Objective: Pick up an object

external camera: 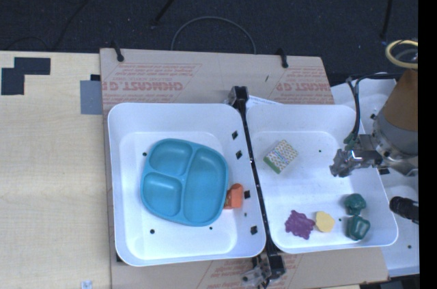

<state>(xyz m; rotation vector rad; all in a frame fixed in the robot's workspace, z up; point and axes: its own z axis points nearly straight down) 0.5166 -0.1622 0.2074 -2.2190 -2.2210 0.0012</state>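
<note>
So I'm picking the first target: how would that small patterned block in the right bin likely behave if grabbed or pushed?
The patterned block looks boxy with flat faces, so it would probably slide rather than roll. It seems small and likely light, perhaps foam or a sponge, so it may squash a little. It lies apart from the other items, leaving room around it for the gripper.

Grey arm (pixel 403 118) reaching in from right
</note>
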